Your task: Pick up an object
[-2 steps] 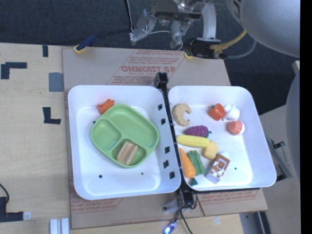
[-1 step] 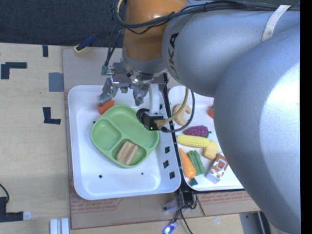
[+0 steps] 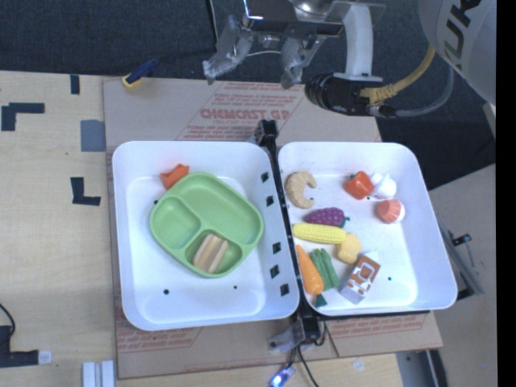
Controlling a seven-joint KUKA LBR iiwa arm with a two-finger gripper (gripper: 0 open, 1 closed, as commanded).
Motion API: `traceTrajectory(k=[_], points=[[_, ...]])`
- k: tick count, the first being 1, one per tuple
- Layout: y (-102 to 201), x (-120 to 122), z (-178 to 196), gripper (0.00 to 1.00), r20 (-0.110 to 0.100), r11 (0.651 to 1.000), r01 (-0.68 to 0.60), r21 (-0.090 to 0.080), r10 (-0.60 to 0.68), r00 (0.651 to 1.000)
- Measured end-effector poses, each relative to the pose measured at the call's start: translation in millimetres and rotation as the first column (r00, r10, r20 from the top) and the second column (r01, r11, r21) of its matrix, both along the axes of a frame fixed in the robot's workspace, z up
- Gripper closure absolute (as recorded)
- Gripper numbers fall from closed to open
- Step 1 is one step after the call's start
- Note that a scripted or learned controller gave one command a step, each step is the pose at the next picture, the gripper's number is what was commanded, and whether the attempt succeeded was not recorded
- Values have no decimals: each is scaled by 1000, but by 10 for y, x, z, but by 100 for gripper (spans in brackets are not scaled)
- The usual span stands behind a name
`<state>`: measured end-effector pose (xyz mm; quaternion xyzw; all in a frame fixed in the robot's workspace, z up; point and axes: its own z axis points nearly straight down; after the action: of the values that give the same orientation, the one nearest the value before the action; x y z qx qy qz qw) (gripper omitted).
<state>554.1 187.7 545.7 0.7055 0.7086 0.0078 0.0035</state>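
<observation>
Faintly, red "CHEMCAST GP" marks the cardboard (image 3: 242,113).

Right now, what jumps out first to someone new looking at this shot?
The green divided plate fills the middle of the left bin, a tan food piece in one compartment and an orange piece at its far-left rim. The right bin holds bright toy food: corn, grapes, carrot, croissant. The tool hangs open beyond both bins, holding nothing.

End effector (image 3: 256,61) open above bins, green tray (image 3: 206,223), toy food
</observation>
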Motion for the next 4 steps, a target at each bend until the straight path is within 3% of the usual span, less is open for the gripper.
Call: traceTrajectory(k=[1,2,3,4], points=[[13,11,-12,100,-18,1000,-1,-8,1,1000],[13,11,-18,0,-19,1000,0,-8,0,1000],[23,12,83,100,-19,1000,-3,-9,3,1000],[-98,-7,-997,100,-28,1000,5,-11,-5,1000]])
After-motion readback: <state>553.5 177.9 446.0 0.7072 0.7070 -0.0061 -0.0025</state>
